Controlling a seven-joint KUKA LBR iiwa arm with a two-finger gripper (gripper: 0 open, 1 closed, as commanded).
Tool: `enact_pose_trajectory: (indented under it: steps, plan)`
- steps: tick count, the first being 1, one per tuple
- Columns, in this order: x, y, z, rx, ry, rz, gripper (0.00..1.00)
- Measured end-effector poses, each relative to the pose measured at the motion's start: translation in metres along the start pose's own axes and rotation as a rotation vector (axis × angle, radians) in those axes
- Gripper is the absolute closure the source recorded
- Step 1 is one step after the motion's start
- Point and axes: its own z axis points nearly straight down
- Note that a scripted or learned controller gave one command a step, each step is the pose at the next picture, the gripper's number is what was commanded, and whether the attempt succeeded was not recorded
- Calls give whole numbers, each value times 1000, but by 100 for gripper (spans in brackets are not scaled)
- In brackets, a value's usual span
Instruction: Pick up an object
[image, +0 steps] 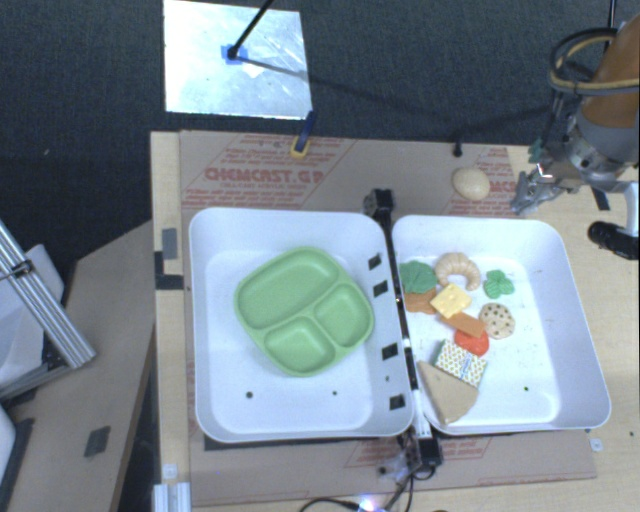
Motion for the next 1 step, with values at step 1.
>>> enact_pose_trajectory:
  steps: [1]
  plan:
    - [0, 1, -2, 6, 1, -1, 100]
